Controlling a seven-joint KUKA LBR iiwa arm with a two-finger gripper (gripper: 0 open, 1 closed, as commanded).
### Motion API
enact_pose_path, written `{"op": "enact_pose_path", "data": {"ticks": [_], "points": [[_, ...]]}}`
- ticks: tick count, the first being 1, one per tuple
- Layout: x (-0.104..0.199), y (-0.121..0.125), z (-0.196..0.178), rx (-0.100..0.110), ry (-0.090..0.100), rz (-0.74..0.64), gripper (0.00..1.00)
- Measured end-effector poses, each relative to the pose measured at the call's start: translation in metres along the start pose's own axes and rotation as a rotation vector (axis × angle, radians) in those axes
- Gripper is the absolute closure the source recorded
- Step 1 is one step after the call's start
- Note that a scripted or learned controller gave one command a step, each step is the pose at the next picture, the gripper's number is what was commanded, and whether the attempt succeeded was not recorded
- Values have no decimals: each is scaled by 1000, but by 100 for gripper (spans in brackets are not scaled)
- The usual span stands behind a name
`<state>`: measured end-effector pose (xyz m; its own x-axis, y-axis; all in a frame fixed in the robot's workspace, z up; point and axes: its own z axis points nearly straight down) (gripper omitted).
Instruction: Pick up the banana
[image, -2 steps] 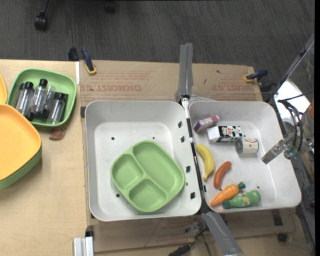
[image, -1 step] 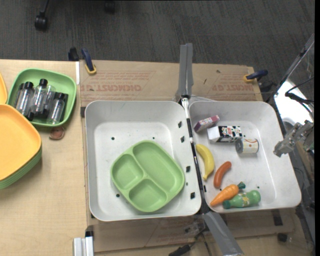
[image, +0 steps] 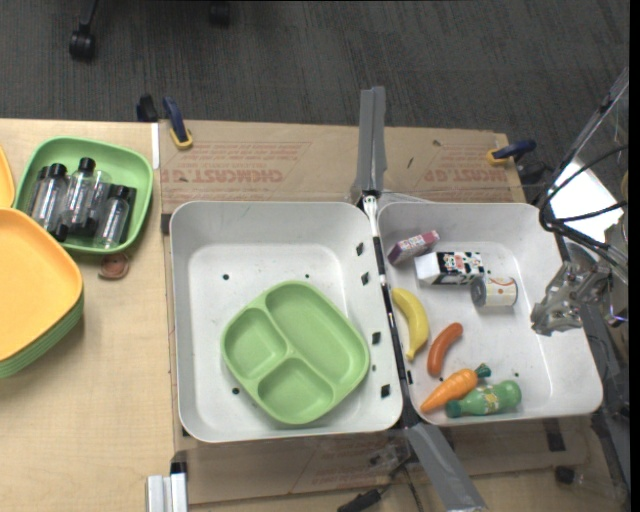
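Note:
The yellow banana (image: 411, 320) lies in the right bin (image: 540, 235), close to its left wall and curving from top to bottom. My gripper (image: 556, 310) hangs over the right edge of that bin, well to the right of the banana, with the bin floor between them. Nothing shows between its fingers.
Just right of the banana are an orange sausage-shaped piece (image: 444, 348), a carrot (image: 450, 388) and a green bottle (image: 487, 398). Above them lie a milk carton (image: 450, 266), a purple bar (image: 413, 245) and a small can (image: 495, 291). A green divided plate (image: 295, 350) sits in the left bin (image: 200, 240).

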<state>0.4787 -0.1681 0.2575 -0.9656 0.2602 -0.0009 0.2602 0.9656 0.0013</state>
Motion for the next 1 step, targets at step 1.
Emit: {"op": "enact_pose_path", "data": {"ticks": [1], "points": [[3,14,6,0,-2,-402,100]]}}
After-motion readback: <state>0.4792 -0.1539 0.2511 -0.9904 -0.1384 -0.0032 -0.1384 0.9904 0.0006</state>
